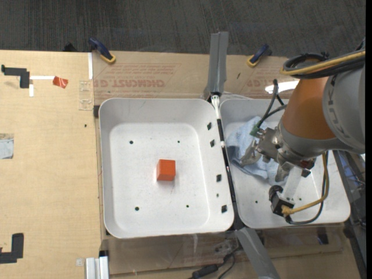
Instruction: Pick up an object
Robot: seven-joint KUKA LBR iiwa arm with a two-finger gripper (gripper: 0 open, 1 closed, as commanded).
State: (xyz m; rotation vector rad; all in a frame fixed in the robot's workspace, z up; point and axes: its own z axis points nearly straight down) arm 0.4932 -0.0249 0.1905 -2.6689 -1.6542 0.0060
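Observation:
A small orange-red cube (166,170) lies near the middle of the left bin (108,156). A crumpled light-blue cloth (240,133) sits in the upper left part of the right bin (334,213). My gripper (254,154) is low over the cloth's lower edge, close to the wall between the bins. The grey arm with its orange band (308,112) covers most of the right bin's upper half and hides part of the cloth.
A grey divider post (218,63) stands behind the seam between the bins. Black and yellow cables (297,207) hang from the wrist over the right bin's floor. Cardboard (151,74) with two clamps (102,50) lies behind the bins, and a wooden bench top (46,167) lies left.

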